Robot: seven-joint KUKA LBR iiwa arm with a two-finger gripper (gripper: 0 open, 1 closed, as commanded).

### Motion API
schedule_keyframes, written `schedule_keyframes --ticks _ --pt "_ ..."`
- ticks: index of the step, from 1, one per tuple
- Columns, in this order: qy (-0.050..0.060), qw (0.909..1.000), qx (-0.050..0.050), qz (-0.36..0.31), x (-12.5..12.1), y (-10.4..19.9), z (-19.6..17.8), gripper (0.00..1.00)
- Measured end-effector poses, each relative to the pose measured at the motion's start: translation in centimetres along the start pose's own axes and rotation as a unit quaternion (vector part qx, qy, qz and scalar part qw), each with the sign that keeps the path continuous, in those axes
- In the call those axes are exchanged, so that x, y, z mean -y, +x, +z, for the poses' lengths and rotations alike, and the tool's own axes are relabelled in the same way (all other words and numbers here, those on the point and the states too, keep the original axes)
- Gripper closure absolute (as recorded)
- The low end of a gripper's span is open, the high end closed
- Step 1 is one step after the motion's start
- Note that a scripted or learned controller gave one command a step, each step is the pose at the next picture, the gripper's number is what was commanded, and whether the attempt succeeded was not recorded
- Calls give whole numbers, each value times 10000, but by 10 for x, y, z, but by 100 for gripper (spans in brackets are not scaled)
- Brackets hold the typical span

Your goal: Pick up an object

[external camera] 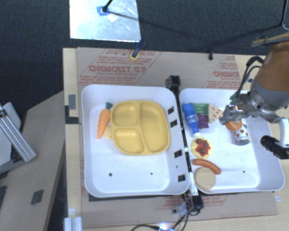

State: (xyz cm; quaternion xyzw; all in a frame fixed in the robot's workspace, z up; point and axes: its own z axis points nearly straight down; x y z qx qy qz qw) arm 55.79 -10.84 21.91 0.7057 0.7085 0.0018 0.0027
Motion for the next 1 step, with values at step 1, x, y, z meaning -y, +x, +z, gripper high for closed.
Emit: schedule_keyframes --ticks 1 --pt "29 10000 -16 -18 16 40 -4 100"
